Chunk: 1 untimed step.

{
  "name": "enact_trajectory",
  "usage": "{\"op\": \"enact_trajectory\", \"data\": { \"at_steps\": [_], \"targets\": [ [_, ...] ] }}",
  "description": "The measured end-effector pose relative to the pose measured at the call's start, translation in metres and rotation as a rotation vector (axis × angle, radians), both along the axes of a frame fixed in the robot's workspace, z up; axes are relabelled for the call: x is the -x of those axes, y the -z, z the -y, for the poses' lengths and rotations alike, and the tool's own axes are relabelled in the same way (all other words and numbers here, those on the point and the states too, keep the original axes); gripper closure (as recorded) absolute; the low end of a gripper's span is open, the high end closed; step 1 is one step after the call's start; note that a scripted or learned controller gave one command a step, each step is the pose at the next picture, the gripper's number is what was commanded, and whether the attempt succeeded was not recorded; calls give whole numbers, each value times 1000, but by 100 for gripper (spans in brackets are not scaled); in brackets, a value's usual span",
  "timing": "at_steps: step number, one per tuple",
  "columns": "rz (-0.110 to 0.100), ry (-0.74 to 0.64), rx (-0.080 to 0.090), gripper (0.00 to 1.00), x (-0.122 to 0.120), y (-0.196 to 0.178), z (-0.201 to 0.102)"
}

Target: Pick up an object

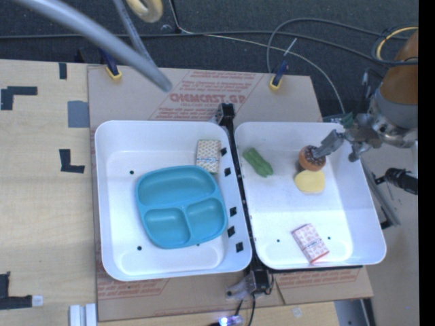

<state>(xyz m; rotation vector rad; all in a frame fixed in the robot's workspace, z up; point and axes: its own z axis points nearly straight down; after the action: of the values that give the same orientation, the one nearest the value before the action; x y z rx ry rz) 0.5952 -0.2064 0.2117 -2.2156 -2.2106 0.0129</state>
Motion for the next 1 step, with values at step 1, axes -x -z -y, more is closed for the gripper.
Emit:
{"op": "enact_trajectory", "data": {
  "at_steps": [1],
  "targets": [
    [13, -4, 3, 0, -3, -8, 0]
  ]
}}
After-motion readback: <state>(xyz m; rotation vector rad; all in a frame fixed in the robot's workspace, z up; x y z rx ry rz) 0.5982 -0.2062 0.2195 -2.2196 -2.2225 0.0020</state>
